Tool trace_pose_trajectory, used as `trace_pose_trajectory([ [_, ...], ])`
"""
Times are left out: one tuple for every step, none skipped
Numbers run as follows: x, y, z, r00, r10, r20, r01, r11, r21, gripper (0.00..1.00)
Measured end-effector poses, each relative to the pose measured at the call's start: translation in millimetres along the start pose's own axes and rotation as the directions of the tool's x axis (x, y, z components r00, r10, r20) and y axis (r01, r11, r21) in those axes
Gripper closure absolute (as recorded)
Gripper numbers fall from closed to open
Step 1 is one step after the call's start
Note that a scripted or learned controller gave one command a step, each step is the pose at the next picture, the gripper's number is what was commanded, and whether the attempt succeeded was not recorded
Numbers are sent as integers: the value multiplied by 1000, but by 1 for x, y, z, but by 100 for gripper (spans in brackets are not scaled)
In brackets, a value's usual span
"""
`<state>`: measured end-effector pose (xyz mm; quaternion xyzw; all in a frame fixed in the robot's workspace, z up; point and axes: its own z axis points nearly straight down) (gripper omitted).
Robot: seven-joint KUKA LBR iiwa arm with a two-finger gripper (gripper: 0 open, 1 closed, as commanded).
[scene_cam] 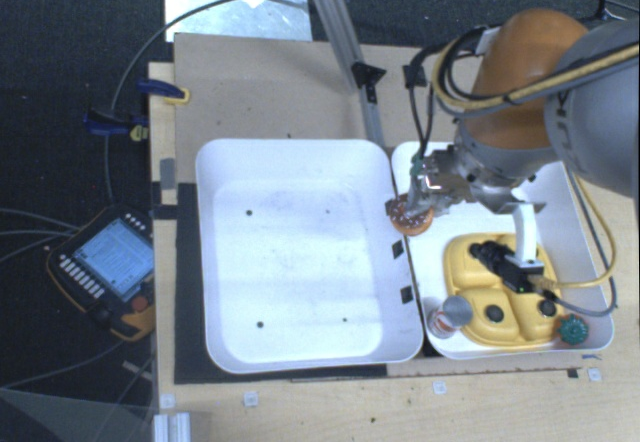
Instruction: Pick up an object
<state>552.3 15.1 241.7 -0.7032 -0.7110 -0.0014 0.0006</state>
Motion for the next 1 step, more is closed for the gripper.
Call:
trace_pose_trajectory([
  [61,-10,-1,1000,-1,0,1,1000,1,100],
])
